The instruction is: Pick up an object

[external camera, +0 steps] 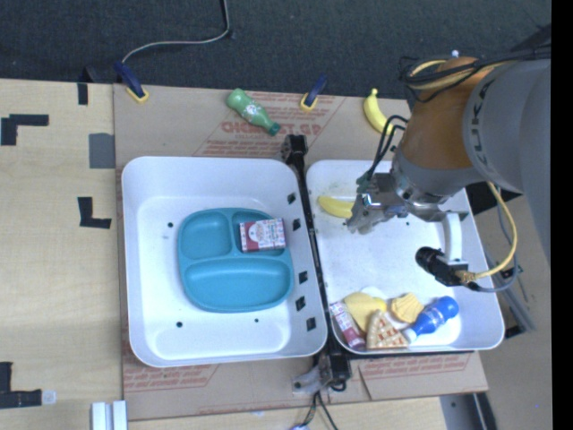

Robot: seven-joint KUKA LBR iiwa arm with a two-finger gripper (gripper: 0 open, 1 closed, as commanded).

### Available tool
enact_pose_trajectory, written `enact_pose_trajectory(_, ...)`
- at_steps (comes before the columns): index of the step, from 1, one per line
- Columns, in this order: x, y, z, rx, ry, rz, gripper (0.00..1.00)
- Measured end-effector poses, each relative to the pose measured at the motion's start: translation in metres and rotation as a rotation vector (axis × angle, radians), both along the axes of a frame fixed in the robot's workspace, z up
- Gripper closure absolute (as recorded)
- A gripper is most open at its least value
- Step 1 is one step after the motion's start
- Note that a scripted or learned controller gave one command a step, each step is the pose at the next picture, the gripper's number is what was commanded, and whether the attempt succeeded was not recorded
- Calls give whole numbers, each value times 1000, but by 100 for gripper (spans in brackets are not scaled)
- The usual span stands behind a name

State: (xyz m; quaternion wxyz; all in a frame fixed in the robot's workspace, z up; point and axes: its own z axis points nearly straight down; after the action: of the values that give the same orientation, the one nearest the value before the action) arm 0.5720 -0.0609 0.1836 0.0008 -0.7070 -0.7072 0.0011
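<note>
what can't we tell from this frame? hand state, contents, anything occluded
- Hand: open or shut unclear; camera view is too coarse, and the arm's wrist covers it from above.
- Banana in the right bin: its right end is hidden by the hand, so contact cannot be judged.
- Small carton on the blue tray: label too small to read.
- Toy pile at the right bin's near edge: items overlap, shapes partly hidden.

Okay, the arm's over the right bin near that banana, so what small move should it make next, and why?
Probably a short shift toward the left bin and then down. The gripper sits just beside the banana at the top left of the right bin, with nothing seen between its fingers. Centering over the banana first should give a cleaner grasp.
</note>
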Motion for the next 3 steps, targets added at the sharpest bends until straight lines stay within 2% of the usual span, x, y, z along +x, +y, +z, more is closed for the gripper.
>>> enact_pose_trajectory(1, 96, 73, 0, 1, -2, 2, 100)
enact_pose_trajectory(2, 42, 164, 0, 2, -1, 3, 100)
enact_pose_trajectory(3, 8, 206, 38, 1, -1, 3, 100)
